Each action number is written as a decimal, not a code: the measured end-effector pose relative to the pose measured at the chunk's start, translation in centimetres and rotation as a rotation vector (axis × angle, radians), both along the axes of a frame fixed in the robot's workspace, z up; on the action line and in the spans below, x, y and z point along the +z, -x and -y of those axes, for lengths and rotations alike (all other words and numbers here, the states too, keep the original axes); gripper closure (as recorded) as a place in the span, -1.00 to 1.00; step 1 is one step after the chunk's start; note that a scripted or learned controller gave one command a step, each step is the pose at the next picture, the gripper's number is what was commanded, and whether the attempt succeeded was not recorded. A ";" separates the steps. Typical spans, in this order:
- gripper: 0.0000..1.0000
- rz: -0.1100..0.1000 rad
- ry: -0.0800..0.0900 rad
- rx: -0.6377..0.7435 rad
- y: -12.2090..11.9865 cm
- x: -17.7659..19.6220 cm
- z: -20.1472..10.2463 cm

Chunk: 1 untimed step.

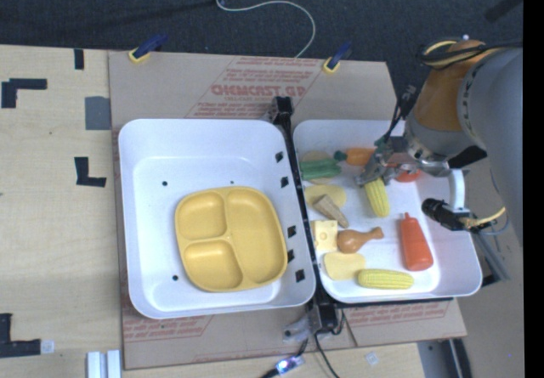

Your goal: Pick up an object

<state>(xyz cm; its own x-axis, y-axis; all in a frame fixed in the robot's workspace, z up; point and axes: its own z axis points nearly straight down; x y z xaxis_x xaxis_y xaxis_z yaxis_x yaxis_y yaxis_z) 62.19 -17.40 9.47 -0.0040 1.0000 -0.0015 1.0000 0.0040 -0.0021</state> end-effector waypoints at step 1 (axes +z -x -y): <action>1.00 0.005 -0.001 -0.002 -0.2 4.3 -0.4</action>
